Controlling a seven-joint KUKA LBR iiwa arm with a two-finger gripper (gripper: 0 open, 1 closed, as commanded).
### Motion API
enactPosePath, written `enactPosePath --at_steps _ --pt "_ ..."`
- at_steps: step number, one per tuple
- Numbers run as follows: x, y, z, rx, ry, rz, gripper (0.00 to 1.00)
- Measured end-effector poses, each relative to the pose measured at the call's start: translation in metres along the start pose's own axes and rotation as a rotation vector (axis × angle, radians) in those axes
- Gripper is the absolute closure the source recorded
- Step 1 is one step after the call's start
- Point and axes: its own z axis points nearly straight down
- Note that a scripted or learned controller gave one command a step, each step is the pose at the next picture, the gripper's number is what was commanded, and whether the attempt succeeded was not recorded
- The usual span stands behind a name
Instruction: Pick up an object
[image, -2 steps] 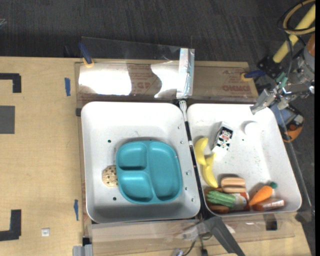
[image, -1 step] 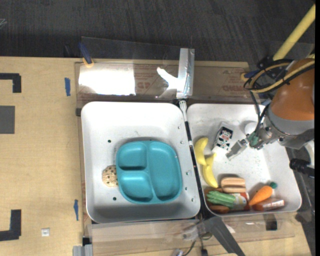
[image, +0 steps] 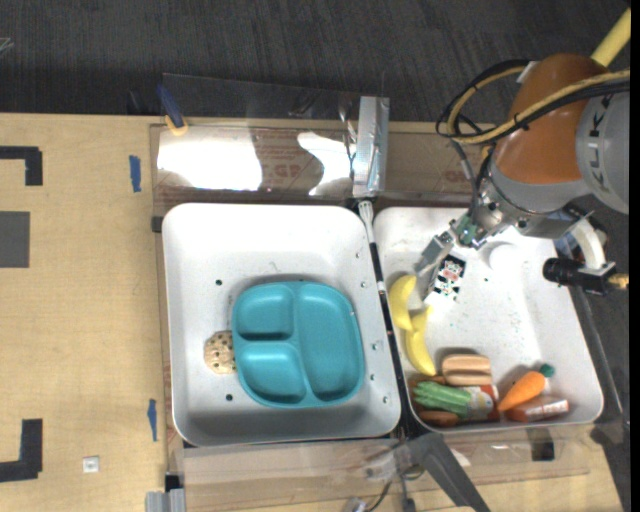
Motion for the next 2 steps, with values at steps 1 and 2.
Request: enactPosePath --at_steps 1,2 --pt "-0.038 -0.012 0.098 -0.001 -0.003 -0.019 0.0" --pt "-0.007 -0.073 0.098 0.0 0.0 0.166 0.0"
